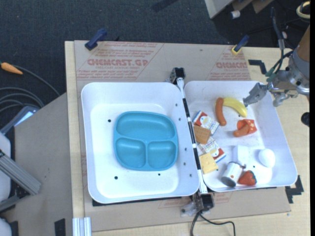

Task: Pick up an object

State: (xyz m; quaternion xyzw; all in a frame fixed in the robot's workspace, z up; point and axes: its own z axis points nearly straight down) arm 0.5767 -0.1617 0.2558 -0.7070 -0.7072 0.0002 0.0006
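While the arm (pixel 301 58) reaches in from the right edge of the camera view, its gripper (pixel 268 93) hangs over the far right part of the right bin (pixel 283 132), two grey fingers (pixel 254 93) spread apart with nothing between them. The nearest items are a yellow banana (pixel 235 105) and an orange sausage (pixel 220 111), lying side by side just left of the fingertips, apart from them. Closer to the camera sits a red-orange toy piece (pixel 245 127), near the banana. Along the bin's left wall there is a cluster: a white-and-red packet (pixel 205 122), a tan cracker (pixel 201 134), another small packet (pixel 214 149) and a yellow cheese wedge (pixel 208 163), stacked loosely and touching. At the near end a white egg (pixel 266 157) rests beside a small white cup (pixel 230 173) tipped on its side and a red strawberry-like piece (pixel 247 179). The left bin (pixel 96 132) holds a blue divided plate (pixel 145 140), three compartments, flat in the middle. Both bins sit on a cardboard sheet (pixel 118 60) with red print, clipped at the far edge by a blue clamp (pixel 95 39) and a yellow-blue clamp (pixel 240 44). Dark carpet (pixel 74 9) lies beyond, cables (pixel 19 100) at left.
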